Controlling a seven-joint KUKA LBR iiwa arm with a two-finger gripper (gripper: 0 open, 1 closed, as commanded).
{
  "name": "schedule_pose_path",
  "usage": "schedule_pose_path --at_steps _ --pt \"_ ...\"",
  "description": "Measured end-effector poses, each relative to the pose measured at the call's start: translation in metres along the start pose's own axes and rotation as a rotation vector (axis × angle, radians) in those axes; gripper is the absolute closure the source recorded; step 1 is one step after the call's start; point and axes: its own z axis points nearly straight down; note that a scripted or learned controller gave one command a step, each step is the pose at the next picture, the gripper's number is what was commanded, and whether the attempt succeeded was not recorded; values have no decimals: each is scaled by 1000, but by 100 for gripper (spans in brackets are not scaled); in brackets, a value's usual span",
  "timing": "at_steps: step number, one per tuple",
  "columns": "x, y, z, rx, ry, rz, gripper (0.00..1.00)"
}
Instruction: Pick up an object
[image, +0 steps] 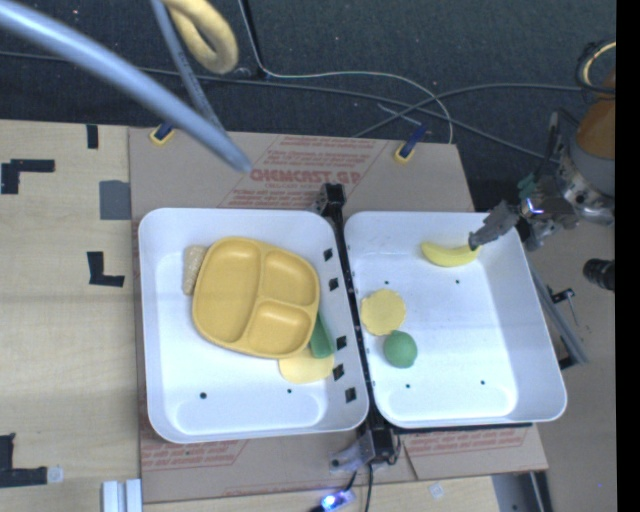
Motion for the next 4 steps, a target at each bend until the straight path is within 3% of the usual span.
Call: schedule_pose_path --at_steps 2,3,4 --pt "6 -4 128 6 1 0 0" --pt "7 -4 181 -1 -2 -1 0" --pt "6 -3 167 -4 -3 -1 100"
